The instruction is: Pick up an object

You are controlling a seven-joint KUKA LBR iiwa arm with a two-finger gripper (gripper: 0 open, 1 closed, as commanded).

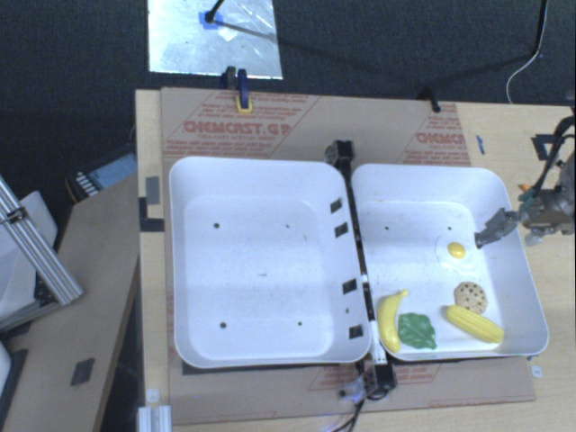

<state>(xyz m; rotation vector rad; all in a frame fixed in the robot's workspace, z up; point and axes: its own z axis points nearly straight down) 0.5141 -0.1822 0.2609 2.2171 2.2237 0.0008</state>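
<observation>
In the right bin (423,192) lie a small yellow round piece (456,250), a brown cookie (470,295), a yellow corn cob (474,324), a yellow banana (390,320) and a green leafy piece (417,330). My gripper (492,229) reaches in over the bin's right rim, just right of and slightly above the small yellow piece. Its dark tip points down-left toward that piece and nothing shows in it. The rest of the arm (551,207) is cut off at the right edge of the view.
The left bin (261,259) stands beside the right one, with a black hinge strip (353,250) between them. Both rest on a cardboard sheet (306,120) on the bench. A metal plate (214,25) lies at the back.
</observation>
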